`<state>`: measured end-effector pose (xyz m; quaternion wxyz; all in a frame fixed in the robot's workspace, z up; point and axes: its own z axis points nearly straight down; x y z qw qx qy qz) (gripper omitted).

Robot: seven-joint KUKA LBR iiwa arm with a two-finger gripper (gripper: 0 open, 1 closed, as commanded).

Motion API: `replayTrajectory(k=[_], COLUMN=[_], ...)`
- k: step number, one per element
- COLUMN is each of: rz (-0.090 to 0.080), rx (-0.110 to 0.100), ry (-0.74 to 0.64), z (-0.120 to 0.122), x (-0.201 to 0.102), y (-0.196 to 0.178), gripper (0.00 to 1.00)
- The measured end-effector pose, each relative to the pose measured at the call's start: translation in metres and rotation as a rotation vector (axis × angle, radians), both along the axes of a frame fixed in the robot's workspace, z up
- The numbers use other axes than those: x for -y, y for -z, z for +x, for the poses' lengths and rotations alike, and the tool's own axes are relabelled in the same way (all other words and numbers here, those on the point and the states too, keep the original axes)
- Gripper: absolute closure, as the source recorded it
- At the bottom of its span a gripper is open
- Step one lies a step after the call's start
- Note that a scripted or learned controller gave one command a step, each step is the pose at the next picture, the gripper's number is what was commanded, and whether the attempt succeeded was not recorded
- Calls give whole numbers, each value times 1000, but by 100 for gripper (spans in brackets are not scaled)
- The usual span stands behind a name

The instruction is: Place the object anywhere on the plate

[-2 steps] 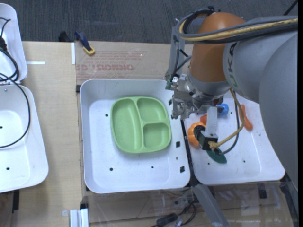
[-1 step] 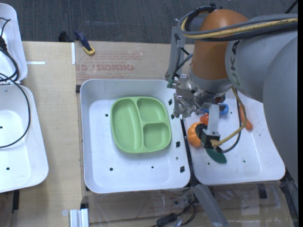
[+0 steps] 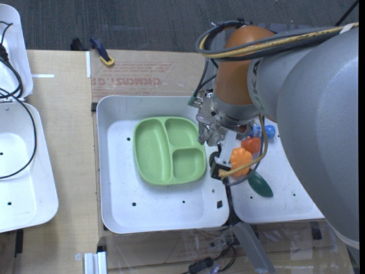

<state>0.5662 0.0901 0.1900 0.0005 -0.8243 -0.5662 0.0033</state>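
Grey arm with orange band (image 3: 308,96) covers much of the right-hand shallow white bin (image 3: 285,203), half-hiding a small blue piece (image 3: 268,132), a red-orange piece (image 3: 251,144), an orange plastic piece (image 3: 239,157) and a dark green spoon-like item (image 3: 261,185), kinds unreadable.

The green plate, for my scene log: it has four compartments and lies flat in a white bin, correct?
Not four: the camera view shows the green plate has three compartments, one long and two smaller. It does lie flat in a white bin.
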Motion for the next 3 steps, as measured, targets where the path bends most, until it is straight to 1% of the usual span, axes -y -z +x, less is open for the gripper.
replayTrajectory(k=[1,2,3], rz=[0,-2,-3], rx=[0,-4,-4], ry=[0,0,0], z=[0,0,0], x=[0,2,2], y=[0,-8,-8], gripper=[0,100,0])
